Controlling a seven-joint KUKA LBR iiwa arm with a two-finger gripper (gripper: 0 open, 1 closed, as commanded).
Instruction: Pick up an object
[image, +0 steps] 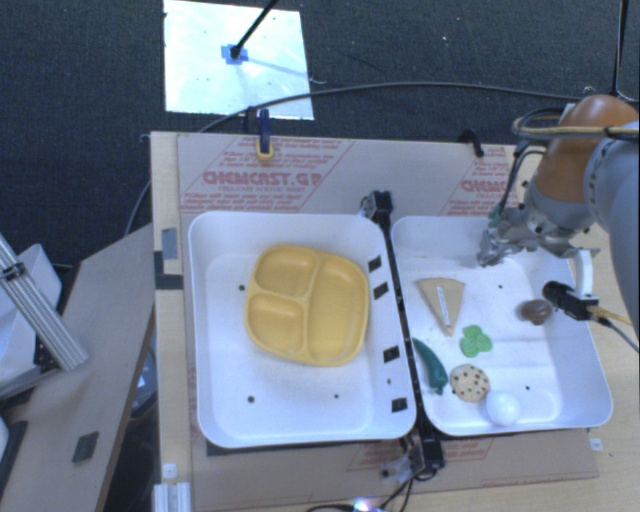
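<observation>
With its grip state impossible to tell, the gripper (492, 250) hovers at the right bin's (600, 400) far edge; the pizza slice (442, 300) lies nearest below-left, so descending squarely over it looks wisest.

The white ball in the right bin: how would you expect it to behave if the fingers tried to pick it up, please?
The white ball looks round and smooth, so it would probably roll or squirt away if nudged. It lies by the cookie, which might get bumped.
</observation>
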